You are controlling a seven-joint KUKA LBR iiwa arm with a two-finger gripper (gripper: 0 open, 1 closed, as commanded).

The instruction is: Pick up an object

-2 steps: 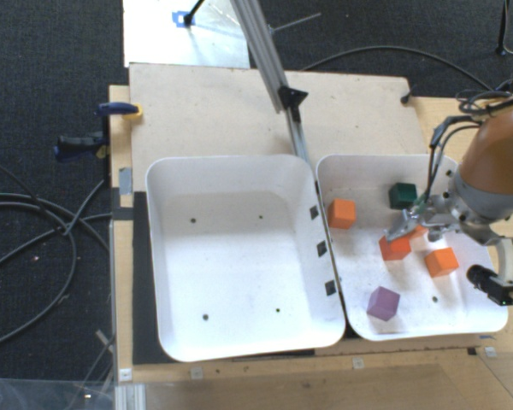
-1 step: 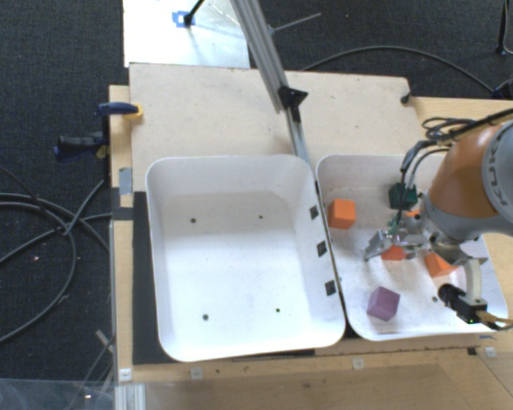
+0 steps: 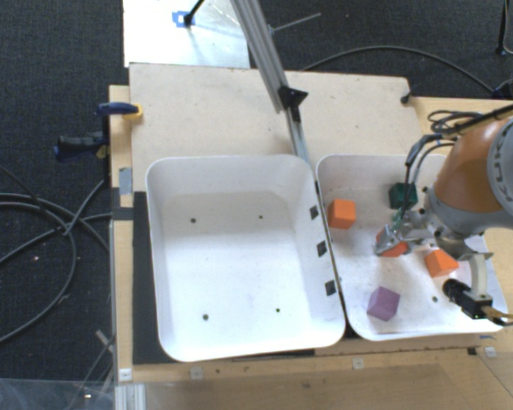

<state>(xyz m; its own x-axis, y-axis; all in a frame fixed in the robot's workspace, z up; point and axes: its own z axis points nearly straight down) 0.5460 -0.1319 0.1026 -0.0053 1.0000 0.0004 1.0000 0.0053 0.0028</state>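
Note:
My gripper (image 3: 392,241) is low in the right bin (image 3: 359,171), near its middle, below the arm's orange band (image 3: 467,178). A small red-orange piece (image 3: 397,250) shows right at its tip, partly hidden by it. An orange cube (image 3: 342,213) lies to the left near the bin's dividing wall. Another orange block (image 3: 440,263) sits just right of the gripper. A purple cube (image 3: 383,303) rests near the front rim. A dark green object (image 3: 402,196) lies behind the gripper.
The left bin (image 3: 231,173) stands beside the right one, their walls touching. A slanted metal pole (image 3: 261,41) crosses the back of the bench. A blue clamp (image 3: 111,109) grips the bench's left edge. Cables trail on the floor.

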